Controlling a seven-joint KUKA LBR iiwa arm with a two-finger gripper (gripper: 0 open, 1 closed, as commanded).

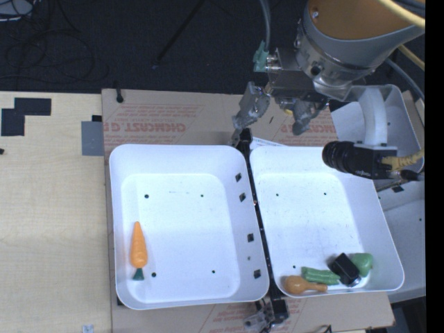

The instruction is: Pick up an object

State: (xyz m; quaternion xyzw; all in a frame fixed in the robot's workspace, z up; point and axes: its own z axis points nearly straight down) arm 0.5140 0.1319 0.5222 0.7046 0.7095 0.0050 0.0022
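The grey-and-orange arm (347, 26) hangs over the far edge of the right bin (312, 220), its claw (272, 125) spread wide with nothing between the fingers; it is above the bin's far left corner, close to the seam where the two bins meet. The things to pick lie well away from it, at the near end. A carrot (139, 245) lies alone in the left bin (180, 157), by its left wall, its green tip toward the near corner. In the right bin's near right corner a black block (344, 268) lies amid a green pod (319, 275), a rounder green piece (362, 260) and an orange piece (302, 285), all bunched against the near wall. Both bins sit on a brown cardboard sheet (173, 120) printed in red; the sheet lies on a pale wood surface (48, 207) that carries black patches (25, 113) and a grey square (91, 137) at left. Beyond the surface the room is dark, with cables (35, 2) looped at upper left.
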